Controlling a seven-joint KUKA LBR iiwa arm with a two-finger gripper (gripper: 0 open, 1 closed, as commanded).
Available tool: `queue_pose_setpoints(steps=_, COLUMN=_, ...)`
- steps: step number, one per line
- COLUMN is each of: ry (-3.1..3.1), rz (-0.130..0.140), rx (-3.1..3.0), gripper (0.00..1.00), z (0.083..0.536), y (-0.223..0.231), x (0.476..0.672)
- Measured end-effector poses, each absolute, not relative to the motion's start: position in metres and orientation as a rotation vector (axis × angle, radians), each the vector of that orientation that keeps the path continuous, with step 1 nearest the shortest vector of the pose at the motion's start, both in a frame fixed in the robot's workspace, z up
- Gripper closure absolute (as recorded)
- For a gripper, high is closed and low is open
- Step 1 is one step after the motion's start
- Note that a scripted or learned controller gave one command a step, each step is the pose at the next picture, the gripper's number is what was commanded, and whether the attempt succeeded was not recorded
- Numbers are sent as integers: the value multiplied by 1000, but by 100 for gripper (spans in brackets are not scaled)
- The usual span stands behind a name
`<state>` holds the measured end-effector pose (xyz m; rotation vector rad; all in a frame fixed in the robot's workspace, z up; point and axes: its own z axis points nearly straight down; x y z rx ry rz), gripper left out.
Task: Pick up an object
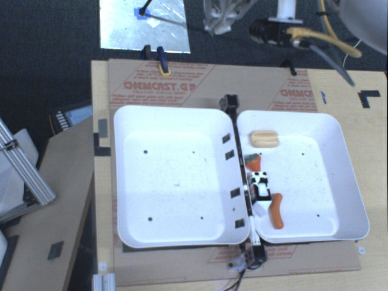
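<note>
Right bin [339, 162]: four items grouped near left wall. Bun [265, 139] set rearmost; sausage [276, 211] frontmost; two small items between. Left bin [121, 162] alongside.

There are two white bins [176, 117] side by side on the bench. The right bin [339, 162] contains four objects: one beige bread roll [264, 139], one orange sausage [276, 210], one black-and-white toy [260, 185] and one small orange-and-green piece [253, 160]. Behind the bins lies one silver sheet [144, 16].
</note>
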<state>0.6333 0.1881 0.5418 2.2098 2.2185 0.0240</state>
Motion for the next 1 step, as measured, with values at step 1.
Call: queue_pose_setpoints(steps=1, ry=2235, rz=-4, rx=2213, gripper=100, z=492, y=238, x=572)
